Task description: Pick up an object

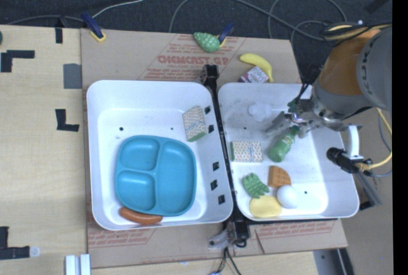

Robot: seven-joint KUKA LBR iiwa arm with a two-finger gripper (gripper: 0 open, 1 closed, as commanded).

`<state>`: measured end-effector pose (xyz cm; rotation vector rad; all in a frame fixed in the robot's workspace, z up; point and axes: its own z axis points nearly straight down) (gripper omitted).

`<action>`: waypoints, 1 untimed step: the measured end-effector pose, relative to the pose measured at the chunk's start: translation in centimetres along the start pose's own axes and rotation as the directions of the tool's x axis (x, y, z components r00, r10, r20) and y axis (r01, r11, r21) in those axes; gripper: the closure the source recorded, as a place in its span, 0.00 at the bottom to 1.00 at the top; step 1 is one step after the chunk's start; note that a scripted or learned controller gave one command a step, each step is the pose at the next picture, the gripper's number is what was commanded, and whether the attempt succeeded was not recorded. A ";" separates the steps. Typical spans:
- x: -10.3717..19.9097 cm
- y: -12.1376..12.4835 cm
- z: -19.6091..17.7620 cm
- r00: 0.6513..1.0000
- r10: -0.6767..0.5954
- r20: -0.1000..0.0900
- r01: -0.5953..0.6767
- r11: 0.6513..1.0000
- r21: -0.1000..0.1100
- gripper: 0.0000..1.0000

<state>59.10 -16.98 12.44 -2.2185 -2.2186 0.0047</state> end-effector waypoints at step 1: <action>0.7 -0.3 3.8 1.000 0.000 0.003 0.000 1.000 -0.007 0.00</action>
